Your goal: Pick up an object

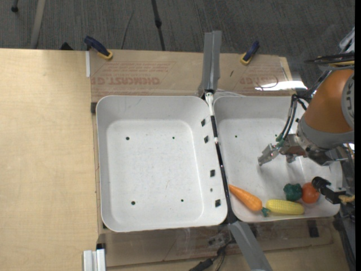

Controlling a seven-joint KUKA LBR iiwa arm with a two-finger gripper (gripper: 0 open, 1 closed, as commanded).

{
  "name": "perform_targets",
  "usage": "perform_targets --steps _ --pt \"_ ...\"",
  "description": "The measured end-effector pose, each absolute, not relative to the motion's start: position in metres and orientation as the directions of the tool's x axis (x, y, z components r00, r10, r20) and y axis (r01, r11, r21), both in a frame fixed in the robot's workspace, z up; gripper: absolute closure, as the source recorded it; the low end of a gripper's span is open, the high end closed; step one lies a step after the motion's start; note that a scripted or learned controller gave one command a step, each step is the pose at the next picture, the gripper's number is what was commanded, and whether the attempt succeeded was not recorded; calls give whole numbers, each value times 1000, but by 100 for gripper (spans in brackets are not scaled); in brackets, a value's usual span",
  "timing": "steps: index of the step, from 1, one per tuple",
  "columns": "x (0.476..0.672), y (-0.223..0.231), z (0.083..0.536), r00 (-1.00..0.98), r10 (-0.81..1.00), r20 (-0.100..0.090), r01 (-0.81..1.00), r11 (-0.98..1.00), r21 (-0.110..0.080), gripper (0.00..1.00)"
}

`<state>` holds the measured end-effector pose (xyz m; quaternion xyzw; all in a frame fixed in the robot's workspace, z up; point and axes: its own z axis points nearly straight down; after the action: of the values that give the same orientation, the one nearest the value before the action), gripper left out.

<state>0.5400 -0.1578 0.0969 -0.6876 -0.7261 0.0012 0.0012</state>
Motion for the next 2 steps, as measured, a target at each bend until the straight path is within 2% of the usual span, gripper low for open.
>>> perform_targets --steps 1,2 --pt "498 -223 168 -84 996 -2 996 84 0 0" --pt "509 -119 91 -162 987 0 987 162 -3 0"
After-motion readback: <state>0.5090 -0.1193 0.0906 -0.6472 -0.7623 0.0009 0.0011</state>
